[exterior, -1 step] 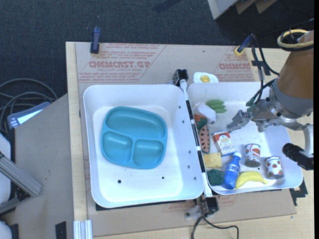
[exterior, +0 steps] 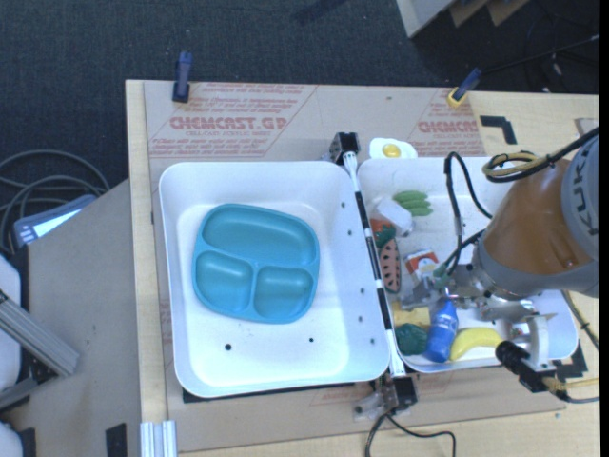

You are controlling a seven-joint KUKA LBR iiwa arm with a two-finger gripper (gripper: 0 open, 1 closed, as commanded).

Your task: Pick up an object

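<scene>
The right bin [exterior: 433, 171] holds several small items. A blue bottle [exterior: 442, 331] lies near its front edge, with a yellow banana [exterior: 473, 343] to its right and a dark green item [exterior: 411, 338] to its left. My gripper [exterior: 440, 289] hangs low in the bin, directly behind the bottle's top end and close to it. The grey wrist and orange band [exterior: 533, 227] hide the bin's right part. A watermelon slice [exterior: 387, 260], a red-and-white packet [exterior: 420, 261], a white item [exterior: 393, 215] and a green vegetable [exterior: 412, 200] lie further back.
The left bin [exterior: 181, 255] holds a blue divided plate [exterior: 255, 263]. A white-and-yellow egg-like piece [exterior: 388, 149] sits just behind the right bin. Black cables [exterior: 455, 188] loop over the right bin's back. Clamps [exterior: 181, 76] sit at the bench's far edge.
</scene>
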